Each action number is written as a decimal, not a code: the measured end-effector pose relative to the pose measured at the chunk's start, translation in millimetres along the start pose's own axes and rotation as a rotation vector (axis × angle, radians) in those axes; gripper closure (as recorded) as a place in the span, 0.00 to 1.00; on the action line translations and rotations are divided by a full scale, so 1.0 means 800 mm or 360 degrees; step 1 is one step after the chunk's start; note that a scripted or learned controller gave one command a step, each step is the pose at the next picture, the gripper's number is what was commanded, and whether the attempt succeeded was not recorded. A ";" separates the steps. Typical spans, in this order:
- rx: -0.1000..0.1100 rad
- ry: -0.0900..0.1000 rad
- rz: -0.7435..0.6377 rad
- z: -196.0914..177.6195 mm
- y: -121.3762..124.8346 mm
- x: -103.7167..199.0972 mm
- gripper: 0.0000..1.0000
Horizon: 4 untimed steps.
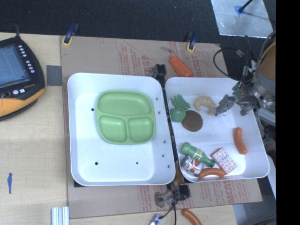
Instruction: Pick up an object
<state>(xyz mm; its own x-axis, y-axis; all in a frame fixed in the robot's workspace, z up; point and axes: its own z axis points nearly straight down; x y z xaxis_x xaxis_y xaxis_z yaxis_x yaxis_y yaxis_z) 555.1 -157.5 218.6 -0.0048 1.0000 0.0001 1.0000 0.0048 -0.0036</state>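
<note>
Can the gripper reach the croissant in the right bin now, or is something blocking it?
Probably yes. The gripper hangs just right of the croissant, with bare bin floor between them.

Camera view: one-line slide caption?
Arm's tool hovers over the right bin of toy food near the croissant; green divided plate in left bin.

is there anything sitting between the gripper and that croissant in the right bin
Nothing visible does. The gripper hangs over the upper right part of the right bin, and the croissant lies just beside it, toward the bins' divider, with bare white floor between them. The brown disc sits nearer the camera, off that line.
</note>
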 end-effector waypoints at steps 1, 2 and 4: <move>0.0004 -0.0001 -0.0003 0.118 0.041 0.060 0.00; -0.0005 -0.0001 0.0001 0.064 0.127 0.001 0.00; -0.0010 -0.0007 0.0000 0.155 0.020 0.054 0.00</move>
<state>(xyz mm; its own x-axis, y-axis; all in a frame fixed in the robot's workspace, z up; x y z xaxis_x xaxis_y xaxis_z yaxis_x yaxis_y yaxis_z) 570.4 -114.0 94.1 -0.0045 1.0000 -0.0043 1.0000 0.0045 0.0027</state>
